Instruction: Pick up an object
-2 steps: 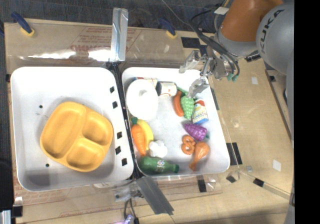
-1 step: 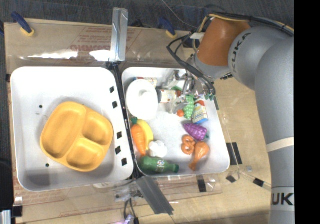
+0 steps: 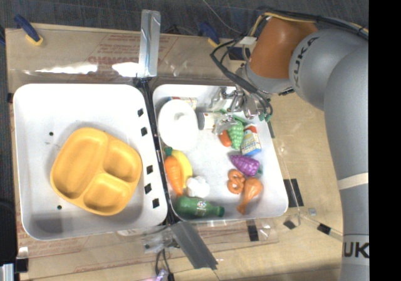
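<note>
Approach step, nothing lifted. Gripper (image 3: pixel 233 105) low at far rim of right bin (image 3: pixel 276 176), just above green grapes (image 3: pixel 237 133); grip state impossible to tell. Purple grapes (image 3: pixel 245 163), pretzel (image 3: pixel 235 180) nearer. Next: settling squarely over one item, then closing.

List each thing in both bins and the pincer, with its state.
pincer: down at the right bin's far end, above the toys
yellow tray: flat in the left bin
white plate: flat in the right bin
green bottle: lying on its side
carrot: lying beside the banana
purple grapes: lying loose
</note>
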Robot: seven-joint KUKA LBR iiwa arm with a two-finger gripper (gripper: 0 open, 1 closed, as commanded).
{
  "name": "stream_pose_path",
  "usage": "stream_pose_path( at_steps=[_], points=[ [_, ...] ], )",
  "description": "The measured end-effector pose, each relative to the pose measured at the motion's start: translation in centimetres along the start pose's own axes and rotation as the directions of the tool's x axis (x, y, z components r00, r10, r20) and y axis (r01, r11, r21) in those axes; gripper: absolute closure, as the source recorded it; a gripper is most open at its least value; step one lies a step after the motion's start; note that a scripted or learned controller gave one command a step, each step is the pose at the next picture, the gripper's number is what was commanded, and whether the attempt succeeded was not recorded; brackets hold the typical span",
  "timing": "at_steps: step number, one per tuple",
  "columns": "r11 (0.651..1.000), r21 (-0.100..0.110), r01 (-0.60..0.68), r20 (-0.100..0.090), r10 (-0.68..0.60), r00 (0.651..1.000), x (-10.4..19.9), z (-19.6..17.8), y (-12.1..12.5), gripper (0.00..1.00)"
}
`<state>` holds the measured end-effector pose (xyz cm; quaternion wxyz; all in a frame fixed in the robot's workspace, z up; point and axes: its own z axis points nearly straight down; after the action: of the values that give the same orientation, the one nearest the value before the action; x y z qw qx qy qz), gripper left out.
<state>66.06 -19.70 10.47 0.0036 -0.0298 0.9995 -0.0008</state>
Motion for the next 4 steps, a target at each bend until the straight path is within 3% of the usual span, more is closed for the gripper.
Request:
stream_pose_path(
  at_steps=[1, 2, 3, 4],
  points=[
    [0.88, 0.001, -0.475, 0.002, 0.475, 0.88, 4.5, -17.7, 1.6, 1.0],
    [0.887, 0.001, -0.461, -0.01, 0.461, 0.887, 7.6, -12.4, 10.3, 1.0],
    [0.822, 0.002, -0.57, -0.009, 0.57, 0.822, 7.8, -8.7, 18.7, 1.0],
    [0.93, 0.003, -0.367, -0.009, 0.367, 0.93, 13.0, -7.3, 10.5, 1.0]
  ],
)
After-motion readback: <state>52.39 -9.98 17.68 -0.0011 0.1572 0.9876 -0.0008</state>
